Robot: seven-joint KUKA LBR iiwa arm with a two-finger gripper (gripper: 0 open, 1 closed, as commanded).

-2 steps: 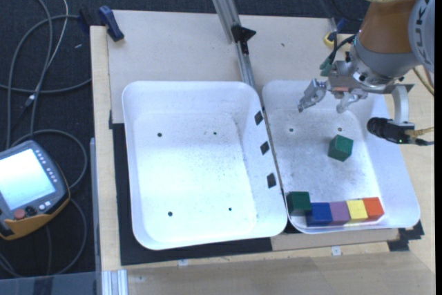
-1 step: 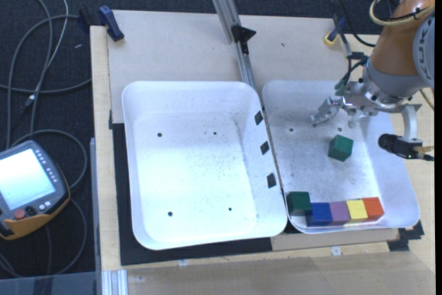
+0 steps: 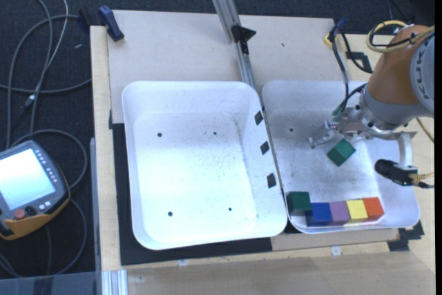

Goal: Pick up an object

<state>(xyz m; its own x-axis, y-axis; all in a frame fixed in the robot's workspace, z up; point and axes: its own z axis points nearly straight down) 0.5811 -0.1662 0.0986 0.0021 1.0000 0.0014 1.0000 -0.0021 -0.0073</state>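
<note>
Bright even overhead light; white bins (image 3: 193, 97) near overexposed, soft shadows toward 6 o'clock; slight overall softness, mild grain.

No readable text, labels, brands, numbers or signs on anything in view

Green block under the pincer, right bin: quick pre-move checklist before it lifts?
1. Target located: green block sits tilted in the right bin, apart from the others. ok.
2. Pincer over target: it is right at the block's upper edge. ok.
3. Block between the fingers: hidden at this angle. cannot tell.
4. Neighbours out of the way: the row of blocks lies along the near wall, apart from the target. ok.
5. Room from bin walls: target is mid-bin. ok.
6. Cable near the wrist: hangs close to the arm; snag risk. cannot tell.
</note>
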